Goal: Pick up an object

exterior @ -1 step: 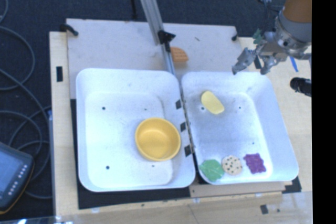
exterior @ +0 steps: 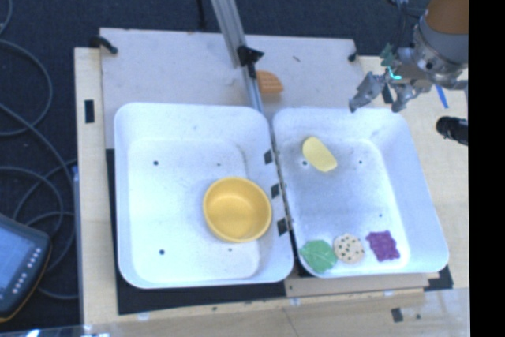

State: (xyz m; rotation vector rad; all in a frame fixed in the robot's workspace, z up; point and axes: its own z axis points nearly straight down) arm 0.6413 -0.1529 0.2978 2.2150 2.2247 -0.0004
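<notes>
My gripper hangs spread and empty; the smooth pale-yellow oval piece below-left could skid from its closing fingers.

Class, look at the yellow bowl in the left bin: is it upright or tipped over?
Upright. The yellow bowl shows its round open mouth and hollow inside, resting on the floor of the left bin.

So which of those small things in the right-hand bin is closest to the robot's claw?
The pale yellow piece, alone near the bin's far end below the gripper; the other three sit along the near edge.
</notes>
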